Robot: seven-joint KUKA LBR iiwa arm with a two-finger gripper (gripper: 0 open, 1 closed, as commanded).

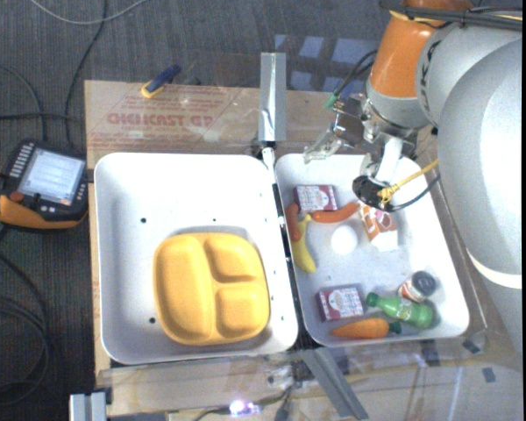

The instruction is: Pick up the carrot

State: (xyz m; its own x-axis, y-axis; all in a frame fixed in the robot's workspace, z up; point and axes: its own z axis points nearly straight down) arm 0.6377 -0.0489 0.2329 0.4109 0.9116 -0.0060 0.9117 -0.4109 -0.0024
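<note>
The carrot (361, 328) is orange and tapered. It lies flat along the front wall of the right bin (447, 261), just below a small red box (339, 303) and a green bottle (405, 311). My gripper (355, 156) hangs over the back of the same bin, far from the carrot. It is open, its fingers spread wide with nothing between them. One fingertip (320, 149) sits above the bin's back rim.
The right bin also holds a second red box (316, 197), an orange sausage (335, 213), a banana (303, 253), a white ball (344, 241), a small carton (378, 223) and a can (422, 285). A yellow divided plate (212, 286) lies in the left bin (123, 191).
</note>
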